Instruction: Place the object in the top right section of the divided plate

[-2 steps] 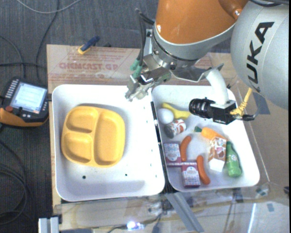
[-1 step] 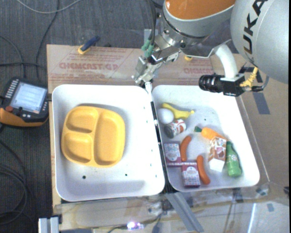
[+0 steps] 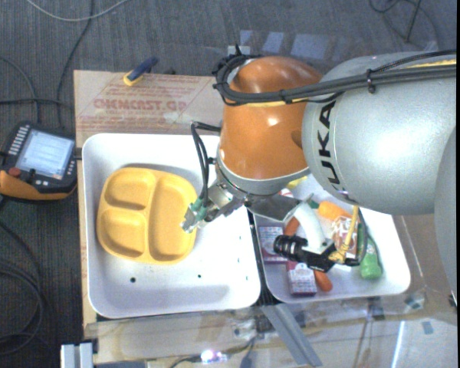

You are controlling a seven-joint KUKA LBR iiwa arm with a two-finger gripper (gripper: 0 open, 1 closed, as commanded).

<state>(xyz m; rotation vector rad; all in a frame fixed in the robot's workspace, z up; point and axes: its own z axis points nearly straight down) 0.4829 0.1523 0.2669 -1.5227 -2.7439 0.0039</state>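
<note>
A yellow divided plate (image 3: 142,213) lies in the left white bin (image 3: 215,282), toward its left side. It has two small sections on the left and one long section on the right. My gripper (image 3: 194,216) hangs over the plate's right rim, at the edge of the long section. Something small and greenish shows at its tip, too small to make out. The big orange and grey arm hides the bench behind the gripper and much of the right bin.
The right bin (image 3: 395,278) holds several loose items: a green thing (image 3: 370,265), an orange carrot-like piece (image 3: 323,280), a maroon box (image 3: 300,277) and snack packets (image 3: 343,232). A teach pendant (image 3: 34,162) lies on the floor at left. Cardboard (image 3: 138,102) sits behind the bins.
</note>
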